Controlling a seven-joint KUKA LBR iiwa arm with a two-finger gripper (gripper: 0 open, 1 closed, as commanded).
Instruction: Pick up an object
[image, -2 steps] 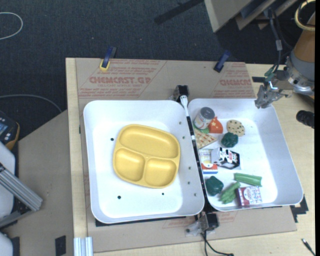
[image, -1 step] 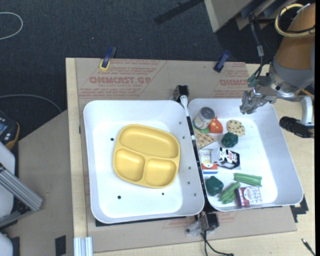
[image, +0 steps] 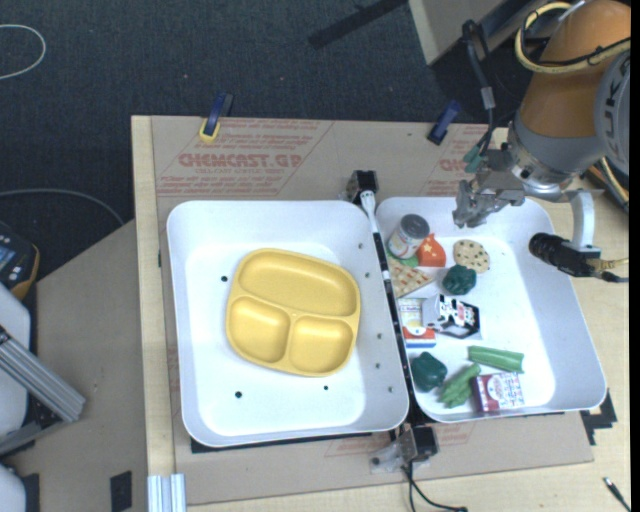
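A counter is carrying two shallow white bins side by side, seen from above at a slant.

The left bin is holding a yellow tray with three compartments, lying flat near the bin's middle.

The right bin is holding a cluster of small things, mostly along its left half. At the top of the cluster a small can is lying beside a red piece, with a waffle-like cracker just below them. To their right a speckled cookie is lying just above a dark green lump. Lower down a small card and a black-and-white toy are sitting side by side. Near the bin's front edge are another dark green lump, a green pod, a light green stick and a red packet.

The gripper is reaching in from the right, hanging over the bin's upper part, just above the cookie and to the right of the can. Whether the jaws are spread or pressed together cannot be told from here, and nothing is showing between them.

Judging by this, the pick is not yet done: every object is lying in the bin. Left to do are the descent, the grasp and the lift, likely on the cookie or the can, the nearest things.
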